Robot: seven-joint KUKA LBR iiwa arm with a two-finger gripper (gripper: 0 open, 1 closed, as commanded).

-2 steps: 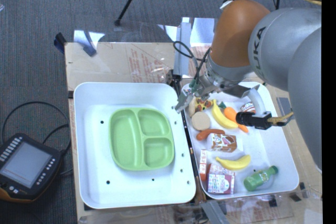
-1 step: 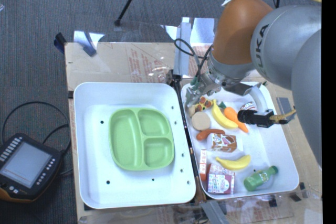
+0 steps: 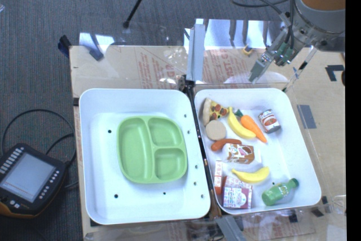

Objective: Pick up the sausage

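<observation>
On the bench you see two shallow white bins [image 3: 90, 121], the left holding a green divided plastic tray [image 3: 152, 149], the right holding the small reddish-orange sausage [image 3: 224, 144] beside a round beige biscuit [image 3: 215, 130], while the two-finger gripper [image 3: 269, 64] hangs above the far rim, holding nothing.

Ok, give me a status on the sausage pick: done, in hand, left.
Done: nothing visible yet. The sausage lies in the right bin, beside the round cracker and the banana. In hand: the pincer hangs above the bin's far edge, with nothing between its fingers. Left: move over the sausage, descend, close on it and lift.
</observation>
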